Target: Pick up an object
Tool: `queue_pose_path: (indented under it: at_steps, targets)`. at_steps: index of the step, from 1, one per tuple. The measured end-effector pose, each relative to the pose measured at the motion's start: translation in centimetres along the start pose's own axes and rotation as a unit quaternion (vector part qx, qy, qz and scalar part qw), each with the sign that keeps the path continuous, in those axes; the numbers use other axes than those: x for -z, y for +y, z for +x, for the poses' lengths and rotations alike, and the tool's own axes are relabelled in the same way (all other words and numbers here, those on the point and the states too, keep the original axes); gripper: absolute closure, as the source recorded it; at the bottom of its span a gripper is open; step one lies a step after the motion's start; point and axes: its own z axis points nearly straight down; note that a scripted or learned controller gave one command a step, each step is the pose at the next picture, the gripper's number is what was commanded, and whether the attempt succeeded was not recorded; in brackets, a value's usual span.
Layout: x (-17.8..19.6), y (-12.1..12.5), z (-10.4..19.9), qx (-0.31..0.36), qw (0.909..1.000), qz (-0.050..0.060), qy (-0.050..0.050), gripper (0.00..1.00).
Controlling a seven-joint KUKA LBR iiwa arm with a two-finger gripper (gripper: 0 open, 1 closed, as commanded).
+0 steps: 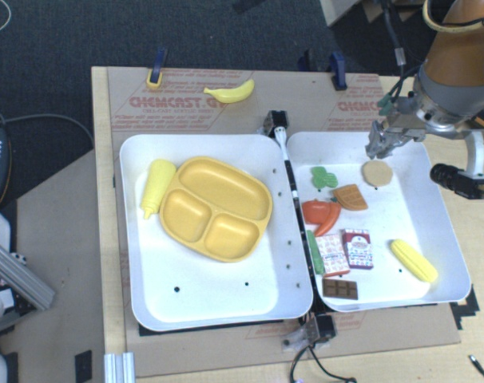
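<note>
My gripper (379, 147) hangs over the far part of the right bin (450, 238), just above a round tan cookie (377, 174). Nothing shows between its fingers. In the same bin lie a green toy (324, 179), a brown waffle piece (351, 197), a red pepper (320, 214), two small snack packets (344, 251), a chocolate bar (340, 289) and a yellow corn cob (413, 260).
The left bin (146, 294) holds a yellow divided tray (216, 207) and a yellow bottle (156, 186). A toy banana (230, 92) lies on the cardboard behind the bins. Blue clamps (156, 70) sit at the board's far edge.
</note>
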Motion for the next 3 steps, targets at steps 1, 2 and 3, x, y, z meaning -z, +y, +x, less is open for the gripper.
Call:
queue_pose_path:
  at_steps: [1,2,3]
  targets:
    - [-1.4,-1.3,5.6,0.0,1.0,0.001,0.0,1.0]
    - [-0.4,-2.5,10.5,0.0,1.0,0.001,0.0,1.0]
    - [-0.2,-3.2,15.5,0.0,1.0,0.001,0.0,1.0]
